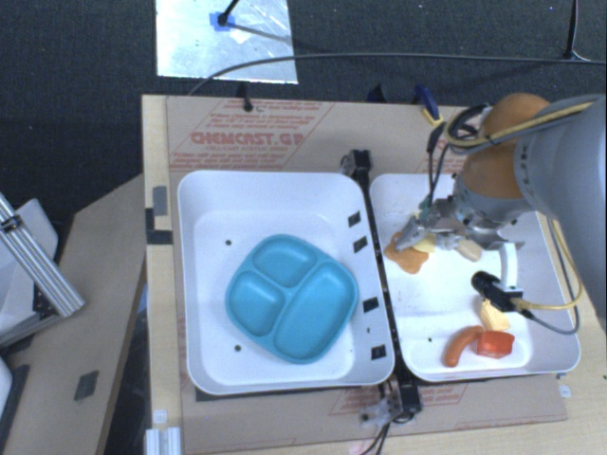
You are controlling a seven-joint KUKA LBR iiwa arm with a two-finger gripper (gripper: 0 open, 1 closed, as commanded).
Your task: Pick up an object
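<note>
The gripper [417, 238], fingers' spread impossible to tell, hovers over the orange piece [406, 257] in the right bin [550, 349]; descend straight, centred, before closing.

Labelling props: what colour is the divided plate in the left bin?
Light blue; the divided plate shows clearly in the camera view.

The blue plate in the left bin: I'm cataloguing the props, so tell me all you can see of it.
The blue plate is a rounded-square tray, light blue, looking like smooth plastic, moulded into three compartments: two smaller and one larger. It lies flat and right side up, turned at an angle, on the floor of the left bin, nearer the front. Nothing rests in it or touches it besides the bin.
</note>
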